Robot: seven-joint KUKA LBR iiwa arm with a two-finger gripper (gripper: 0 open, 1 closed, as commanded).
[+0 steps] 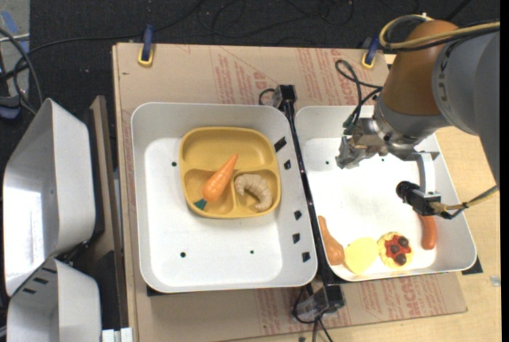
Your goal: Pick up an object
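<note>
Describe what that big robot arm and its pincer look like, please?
The arm is thick and rounded, grey, with a broad orange band above the wrist. Thin black and yellow cables loop around it. The pincer is a small grey metal assembly beneath the wrist.

1. Two shallow white bins, the left bin (159, 253) and the right bin (457, 249), sit side by side on a cardboard sheet (238, 70).
2. Two yellow clamps (145, 56) grip the sheet's far edge.
3. Black cables (199, 10) trail over the dark floor beyond.
</note>
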